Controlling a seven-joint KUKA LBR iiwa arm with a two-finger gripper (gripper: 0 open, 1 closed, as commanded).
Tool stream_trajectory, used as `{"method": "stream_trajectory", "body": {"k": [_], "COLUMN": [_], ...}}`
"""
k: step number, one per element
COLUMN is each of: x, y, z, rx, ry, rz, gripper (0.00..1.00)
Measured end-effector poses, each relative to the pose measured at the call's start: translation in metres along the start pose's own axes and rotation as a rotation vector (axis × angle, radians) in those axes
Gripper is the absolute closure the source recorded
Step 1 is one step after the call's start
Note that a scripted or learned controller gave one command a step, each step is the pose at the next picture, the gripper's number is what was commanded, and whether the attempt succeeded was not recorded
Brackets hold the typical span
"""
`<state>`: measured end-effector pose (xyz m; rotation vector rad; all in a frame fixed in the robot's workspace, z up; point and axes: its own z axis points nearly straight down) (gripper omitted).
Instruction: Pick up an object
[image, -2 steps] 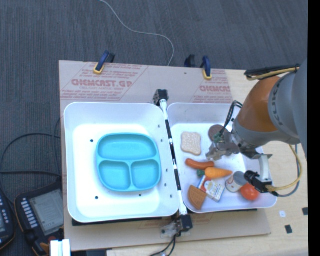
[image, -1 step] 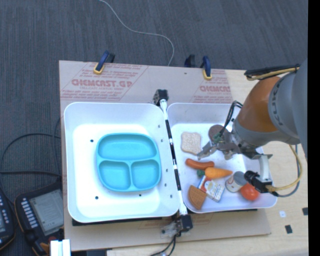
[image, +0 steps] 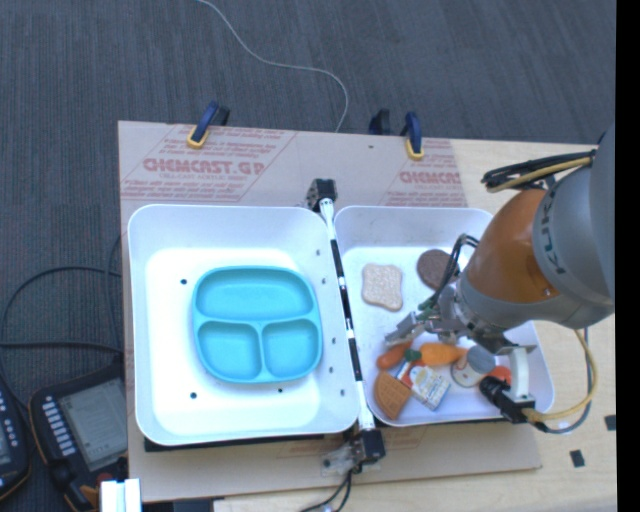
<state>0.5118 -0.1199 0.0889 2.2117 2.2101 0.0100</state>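
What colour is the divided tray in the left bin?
Light blue; the divided tray shows clearly in the camera view.

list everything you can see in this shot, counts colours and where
shallow white plastic bins: 2, white, side by side on the bench
light blue divided plastic plate: 1, light blue, three compartments, in the left bin
beige toast-shaped slice: 1, beige, right bin, upper left
round brown disc: 1, brown, right bin, beside the arm
orange carrot-shaped toy: 1, orange, right bin, under the wrist
brown waffle-textured wedge: 1, brown, right bin, front left corner
small printed packet: 1, white with colours, right bin, front
blue spring clamps: 2, blue with yellow tips, back edge of the board
cardboard-coloured board: 1, tan with red print, under the bins
grey arm with orange band: 1, over the right bin
two-finger gripper: 1, metal, low among the toys
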Motion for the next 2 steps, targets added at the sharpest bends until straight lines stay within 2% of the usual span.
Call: {"method": "stream_trajectory", "body": {"k": [1, 2], "x": [0.000, 0.077], "y": [0.001, -0.002], "z": [-0.010, -0.096], "rx": [0.000, 0.014], "ry": [0.001, 0.006], "rz": [0.000, -0.003], "gripper": [1.00, 1.00]}}
